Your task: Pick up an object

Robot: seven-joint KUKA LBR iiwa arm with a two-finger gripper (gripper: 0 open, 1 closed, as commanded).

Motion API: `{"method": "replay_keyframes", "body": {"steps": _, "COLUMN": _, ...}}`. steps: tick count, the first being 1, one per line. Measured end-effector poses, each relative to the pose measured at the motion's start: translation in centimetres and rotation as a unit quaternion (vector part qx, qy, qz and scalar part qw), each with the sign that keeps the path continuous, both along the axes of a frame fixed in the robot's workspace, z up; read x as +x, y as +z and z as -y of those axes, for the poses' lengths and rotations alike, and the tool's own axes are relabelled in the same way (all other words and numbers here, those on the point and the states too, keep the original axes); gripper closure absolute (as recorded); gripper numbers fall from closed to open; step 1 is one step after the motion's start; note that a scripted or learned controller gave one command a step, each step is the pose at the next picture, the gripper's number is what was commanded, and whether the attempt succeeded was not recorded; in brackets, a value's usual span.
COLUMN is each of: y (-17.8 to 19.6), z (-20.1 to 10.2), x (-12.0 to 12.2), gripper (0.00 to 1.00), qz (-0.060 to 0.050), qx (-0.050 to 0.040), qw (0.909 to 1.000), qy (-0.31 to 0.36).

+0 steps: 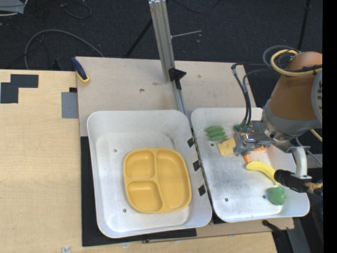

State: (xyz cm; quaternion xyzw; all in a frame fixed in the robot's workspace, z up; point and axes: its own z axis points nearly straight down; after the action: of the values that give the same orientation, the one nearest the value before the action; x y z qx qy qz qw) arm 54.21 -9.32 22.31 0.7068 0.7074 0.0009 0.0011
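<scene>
Green ball [276, 195] near bin rim [295, 213]

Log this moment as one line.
pincer low in right bin | beside yellow block | banana near | grasp unconfirmed

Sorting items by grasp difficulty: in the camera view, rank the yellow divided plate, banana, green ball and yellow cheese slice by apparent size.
1. yellow divided plate, by far the largest
2. banana
3. green ball and yellow cheese slice: look about alike, so I won't rank them.

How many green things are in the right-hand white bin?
2: a ridged green piece near the bin's far left corner, and a round green ball near its front right. The arm may hide others.
</scene>
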Motion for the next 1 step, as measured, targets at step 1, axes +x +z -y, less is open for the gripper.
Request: {"method": "replay_keyframes", "body": {"steps": 1, "y": 0.96, "z": -5.78, "x": -0.35, "gripper": 1.0, "qz": -0.002, "qx": 0.0015, "qw": 1.0, "qy": 0.002}}
